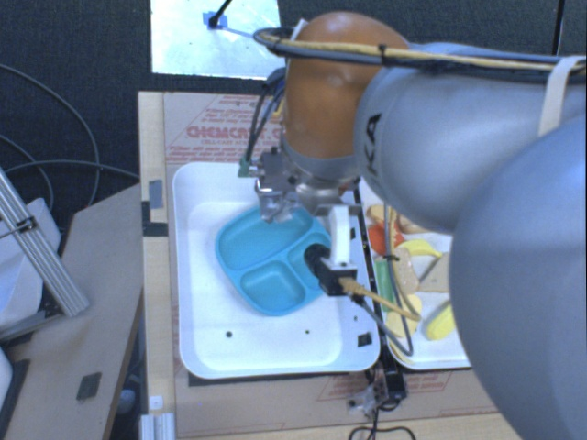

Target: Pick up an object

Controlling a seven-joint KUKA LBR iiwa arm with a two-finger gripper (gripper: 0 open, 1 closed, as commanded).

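While tool (272, 211) hovers | blue tray (271, 262) just below, possibly touching

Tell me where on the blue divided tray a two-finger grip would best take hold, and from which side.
Probably the raised outer rim of the blue tray, from straight above. The tray lies flat in the left bin, too wide to span, so pinching the thin rim, or a divider wall between compartments, seems the likeliest hold. The gripper hangs above its far edge.
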